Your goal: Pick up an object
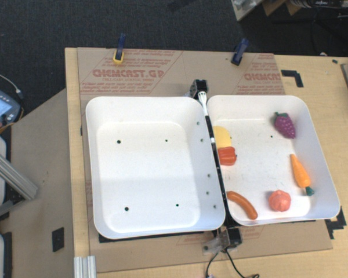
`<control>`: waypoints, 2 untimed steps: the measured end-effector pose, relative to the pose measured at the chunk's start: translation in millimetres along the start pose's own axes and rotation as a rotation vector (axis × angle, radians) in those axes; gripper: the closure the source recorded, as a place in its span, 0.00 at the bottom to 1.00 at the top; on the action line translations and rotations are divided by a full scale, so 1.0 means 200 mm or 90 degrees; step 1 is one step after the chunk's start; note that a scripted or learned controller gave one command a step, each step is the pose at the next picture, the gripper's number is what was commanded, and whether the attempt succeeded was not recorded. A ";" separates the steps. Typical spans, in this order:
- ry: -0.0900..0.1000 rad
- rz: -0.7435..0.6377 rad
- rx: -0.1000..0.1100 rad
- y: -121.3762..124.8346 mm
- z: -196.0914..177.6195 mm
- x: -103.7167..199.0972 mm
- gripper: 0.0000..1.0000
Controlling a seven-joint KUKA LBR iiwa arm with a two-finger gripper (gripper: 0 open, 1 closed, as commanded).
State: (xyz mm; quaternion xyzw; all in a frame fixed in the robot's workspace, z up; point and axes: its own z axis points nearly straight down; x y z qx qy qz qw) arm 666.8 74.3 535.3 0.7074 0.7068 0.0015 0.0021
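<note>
The right bin [261, 112] holds several toy foods. A purple grape bunch [285, 125] lies near its far right corner. An orange carrot [300, 174] lies along the right wall. A pink-red round fruit [280, 200] sits near the front right. An orange-red sausage [242, 205] lies at the front left. A yellow piece [221, 136] and a red-orange pepper [227, 156] rest against the left wall, touching each other.
The left bin [145, 114] sits beside the right one, their walls meeting at a black clip [199, 88]. Blue clamps [120, 48] [240, 51] hold the cardboard sheet at the far edge. Cables [229, 253] run off the bench front.
</note>
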 end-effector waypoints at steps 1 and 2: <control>0.000 0.000 0.000 0.00 0.00 0.04 1.00; 0.000 0.000 0.000 0.00 0.00 0.08 1.00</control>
